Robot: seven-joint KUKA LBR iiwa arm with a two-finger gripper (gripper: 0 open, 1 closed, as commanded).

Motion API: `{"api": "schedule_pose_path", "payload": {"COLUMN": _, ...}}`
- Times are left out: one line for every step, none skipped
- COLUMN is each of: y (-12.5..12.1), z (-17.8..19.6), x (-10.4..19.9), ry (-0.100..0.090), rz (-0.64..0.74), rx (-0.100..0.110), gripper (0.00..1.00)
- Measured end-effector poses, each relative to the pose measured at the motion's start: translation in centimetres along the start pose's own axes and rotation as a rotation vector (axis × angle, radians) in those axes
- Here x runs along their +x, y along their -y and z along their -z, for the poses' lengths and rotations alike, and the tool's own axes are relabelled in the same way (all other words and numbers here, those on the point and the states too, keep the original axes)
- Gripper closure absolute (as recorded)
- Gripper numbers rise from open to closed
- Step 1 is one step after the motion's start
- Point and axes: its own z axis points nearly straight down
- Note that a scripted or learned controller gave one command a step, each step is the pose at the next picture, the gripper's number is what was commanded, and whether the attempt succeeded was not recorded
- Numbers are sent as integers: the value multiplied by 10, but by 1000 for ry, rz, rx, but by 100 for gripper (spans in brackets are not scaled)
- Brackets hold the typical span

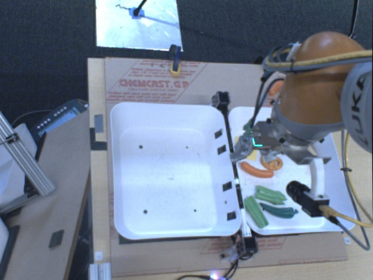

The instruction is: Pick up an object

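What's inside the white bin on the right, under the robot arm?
The right bin holds an orange sausage-shaped piece, an orange curled piece, two light green pieces and a dark green one. The arm covers the bin's far part.

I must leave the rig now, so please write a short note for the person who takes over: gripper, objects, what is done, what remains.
Gripper: low over the left part of the right bin, by the divider; finger state not visible.
Objects: orange sausage-shaped piece just below the gripper; three green pieces nearer the front of the same bin; all lying in the bin.
Left bin: beside it.
Done: nothing seen lifted.
Left: grasp and lift one object.
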Motion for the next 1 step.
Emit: {"api": "schedule_pose_path", "payload": {"y": -1, "z": 11, "x": 0, "ry": 0, "rz": 3, "rx": -2, "gripper": 100}}
